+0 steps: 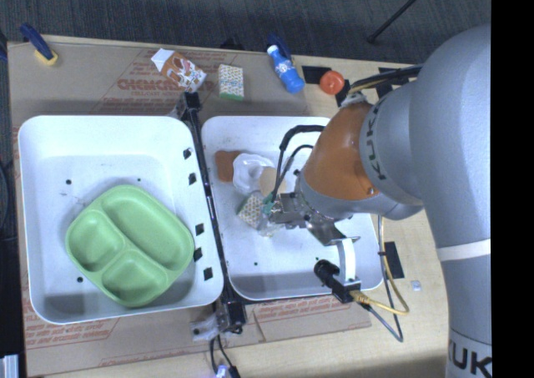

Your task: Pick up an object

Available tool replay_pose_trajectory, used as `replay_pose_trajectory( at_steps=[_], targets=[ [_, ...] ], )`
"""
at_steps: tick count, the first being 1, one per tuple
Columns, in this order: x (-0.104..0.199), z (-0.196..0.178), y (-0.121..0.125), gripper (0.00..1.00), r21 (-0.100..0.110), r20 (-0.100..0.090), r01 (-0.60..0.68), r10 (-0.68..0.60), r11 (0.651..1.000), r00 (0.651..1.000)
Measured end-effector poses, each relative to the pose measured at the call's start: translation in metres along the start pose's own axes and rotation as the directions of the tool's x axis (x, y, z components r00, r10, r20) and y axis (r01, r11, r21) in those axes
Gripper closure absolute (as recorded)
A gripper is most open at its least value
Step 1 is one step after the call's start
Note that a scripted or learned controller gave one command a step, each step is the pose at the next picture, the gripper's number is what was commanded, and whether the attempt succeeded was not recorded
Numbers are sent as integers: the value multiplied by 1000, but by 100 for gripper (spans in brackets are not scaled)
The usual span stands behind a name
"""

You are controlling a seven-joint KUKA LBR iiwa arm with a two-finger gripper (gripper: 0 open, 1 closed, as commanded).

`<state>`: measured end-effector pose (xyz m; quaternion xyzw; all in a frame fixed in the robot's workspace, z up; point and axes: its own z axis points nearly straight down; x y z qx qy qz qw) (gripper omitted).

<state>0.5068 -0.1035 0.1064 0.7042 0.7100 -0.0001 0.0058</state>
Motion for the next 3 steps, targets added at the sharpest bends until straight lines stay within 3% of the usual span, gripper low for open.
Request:
replay_pose_trajectory(
  at_steps=[1, 2, 3],
  targets=[
    [1, -97, -29, 100, 9, -9, -3, 4, 1000, 1000],
    [-54, -101, -30, 100, 9, -8, -4, 4, 1000, 1000],
    [-56, -101, -30, 100, 9, -8, -3, 3, 1000, 1000]
  ],
)
